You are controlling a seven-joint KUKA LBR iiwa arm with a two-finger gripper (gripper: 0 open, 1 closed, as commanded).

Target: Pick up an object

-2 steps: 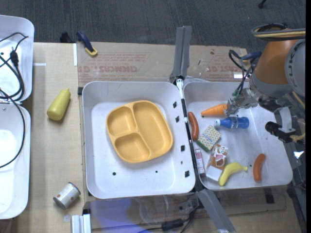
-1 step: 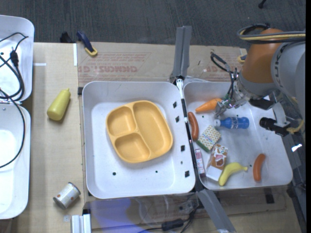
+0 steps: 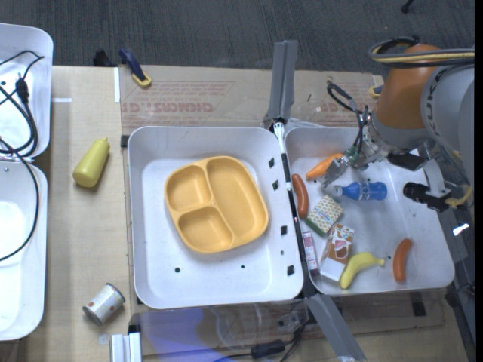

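The right bin point(image 3: 423, 277) holds several items. An orange carrot point(image 3: 323, 165) lies at its far left, and a blue bottle point(image 3: 365, 191) lies on its side in the middle. A red hot dog point(image 3: 300, 194) rests along the left wall, beside a green-patterned packet point(image 3: 325, 213) and a small carton point(image 3: 338, 243). A yellow banana point(image 3: 359, 268) and a red sausage point(image 3: 401, 259) lie near the front. My gripper point(image 3: 341, 170) hangs low at the carrot's right end, just above the bottle's cap. The grey arm with its orange band point(image 3: 404, 96) comes in from the right.
The left bin point(image 3: 151, 277) holds a yellow divided plate point(image 3: 216, 202). Outside the bins, a yellow mustard bottle point(image 3: 92, 163), a tin can point(image 3: 103, 302) and a blue-and-yellow clamp point(image 3: 134, 68) lie on the bench. Black cables point(image 3: 19, 119) run at far left.
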